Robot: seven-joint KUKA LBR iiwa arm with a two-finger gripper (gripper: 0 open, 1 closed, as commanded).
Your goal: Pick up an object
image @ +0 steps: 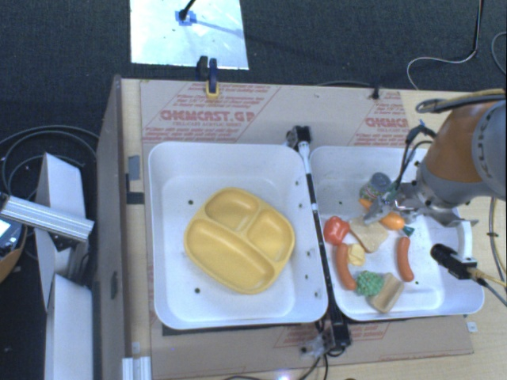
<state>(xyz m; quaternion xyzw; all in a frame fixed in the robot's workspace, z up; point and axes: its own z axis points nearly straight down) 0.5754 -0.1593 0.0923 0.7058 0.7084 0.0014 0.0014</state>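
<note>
The gripper sits low in the right bin, among toy food just right of the red pepper; I cannot tell its grip.

Two shallow white bins side by side on the bench. Left bin: one yellow divided tray, lying flat near the middle. Right bin: toy food clustered left of centre — red pepper, orange sausage, red sausage, green broccoli, tan bread slice. Arm entering from the right, gripper low over the upper part of the cluster, beside an orange piece. Grasp not discernible.
</note>
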